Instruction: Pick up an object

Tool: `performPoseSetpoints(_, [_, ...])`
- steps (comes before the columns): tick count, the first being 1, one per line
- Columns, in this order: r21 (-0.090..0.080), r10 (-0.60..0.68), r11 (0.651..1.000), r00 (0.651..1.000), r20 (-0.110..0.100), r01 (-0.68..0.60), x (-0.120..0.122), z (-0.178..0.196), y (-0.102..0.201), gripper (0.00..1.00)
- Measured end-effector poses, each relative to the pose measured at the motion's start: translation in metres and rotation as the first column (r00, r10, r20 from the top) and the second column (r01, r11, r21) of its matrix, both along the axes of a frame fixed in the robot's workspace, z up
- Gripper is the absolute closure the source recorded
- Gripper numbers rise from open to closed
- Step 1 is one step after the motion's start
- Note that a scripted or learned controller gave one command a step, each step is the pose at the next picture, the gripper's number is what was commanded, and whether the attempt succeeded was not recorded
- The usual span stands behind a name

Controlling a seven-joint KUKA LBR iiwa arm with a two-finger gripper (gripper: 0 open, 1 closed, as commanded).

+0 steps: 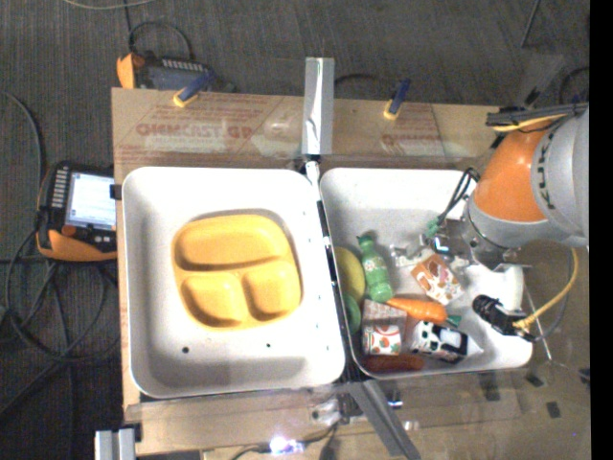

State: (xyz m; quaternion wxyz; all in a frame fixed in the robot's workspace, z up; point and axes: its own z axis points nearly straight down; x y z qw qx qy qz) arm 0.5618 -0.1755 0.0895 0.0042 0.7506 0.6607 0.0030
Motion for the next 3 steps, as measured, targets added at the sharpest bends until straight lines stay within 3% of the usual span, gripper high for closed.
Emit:
performPoseSetpoints(1, [0.001,0.001,1.000,1.000,0.002,-0.001,0.001,0.009,0.000,1.00])
performPoseSetpoints(2, [0.000,-0.114,0.993,0.993,-0.013,0.114,0.008,0.130,0.059,1.00])
performPoseSetpoints(3, [-0.001,-0.140,0.990,0.990,-0.014,0.140,0.048,0.172,0.022,1.00])
